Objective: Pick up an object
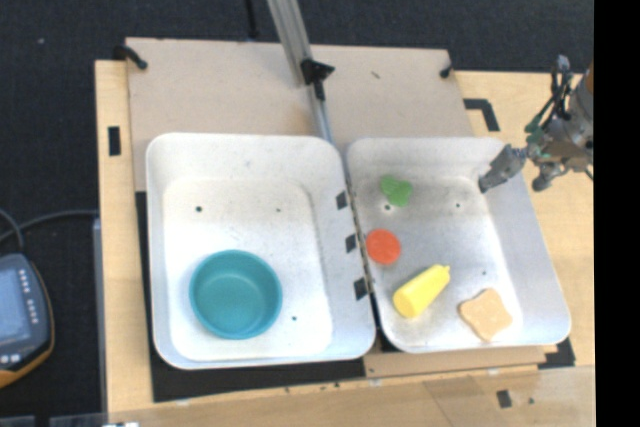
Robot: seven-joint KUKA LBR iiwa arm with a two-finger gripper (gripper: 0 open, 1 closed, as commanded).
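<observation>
The right bin [520, 235] holds a green lump [396, 191] near its back left, an orange-red round piece [383, 246] below it, a yellow bottle-shaped object [420, 290] lying tilted, and a tan bread-like slice [486, 314] at the front right. My gripper [520, 171] hangs over the right bin's back right rim, open, with two grey fingers [497, 170] spread apart and nothing between them. It is well to the right of the green lump and above the other objects.
A teal bowl [235, 292] sits in the front of the left bin [200, 165]. A metal pole [283, 0] slants up from the bins' back middle. A handheld device [20, 310] lies off the bench at the far left.
</observation>
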